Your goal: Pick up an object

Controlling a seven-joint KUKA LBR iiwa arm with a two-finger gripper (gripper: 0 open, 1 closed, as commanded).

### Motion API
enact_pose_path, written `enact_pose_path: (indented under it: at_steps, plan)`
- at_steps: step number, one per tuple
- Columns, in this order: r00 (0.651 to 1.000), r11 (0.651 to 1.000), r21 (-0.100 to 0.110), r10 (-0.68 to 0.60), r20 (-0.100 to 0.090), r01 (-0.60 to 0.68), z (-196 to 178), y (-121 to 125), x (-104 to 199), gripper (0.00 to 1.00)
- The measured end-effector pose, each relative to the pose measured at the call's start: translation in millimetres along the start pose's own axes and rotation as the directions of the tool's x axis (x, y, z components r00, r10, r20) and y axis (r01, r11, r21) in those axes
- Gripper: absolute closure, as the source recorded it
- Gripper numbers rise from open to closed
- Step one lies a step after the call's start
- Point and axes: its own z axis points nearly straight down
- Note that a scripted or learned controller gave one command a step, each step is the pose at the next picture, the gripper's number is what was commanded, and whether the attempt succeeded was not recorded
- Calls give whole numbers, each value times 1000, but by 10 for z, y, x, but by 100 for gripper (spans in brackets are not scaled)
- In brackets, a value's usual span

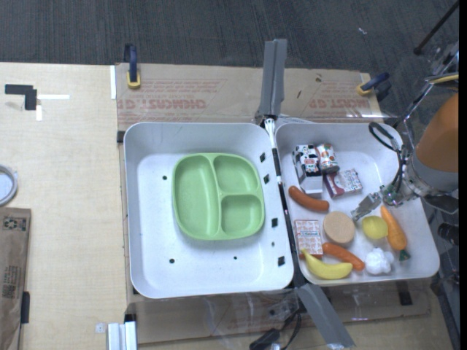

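The tool hangs low in the right bin, nothing visibly between its fingers – whether they are spread I cannot tell – so it should settle squarely over the lemon just below before closing

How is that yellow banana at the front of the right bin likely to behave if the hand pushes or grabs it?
The curved yellow banana looks smooth and glossy, so it may slip between fingers. Its bend probably lets it pivot or rock when pushed. It lies against the orange carrot, which would likely shift with it.
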Motion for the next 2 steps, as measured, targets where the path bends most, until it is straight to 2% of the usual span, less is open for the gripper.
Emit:
enact_pose_path:
  at_steps: [1, 2]
  plan:
    - [1000, 1000, 1, 4, -2, -4, -64, 2, -6, 100]
    - [992, 992, 1, 130, 1, -130, -1068, -58, 256, 100]
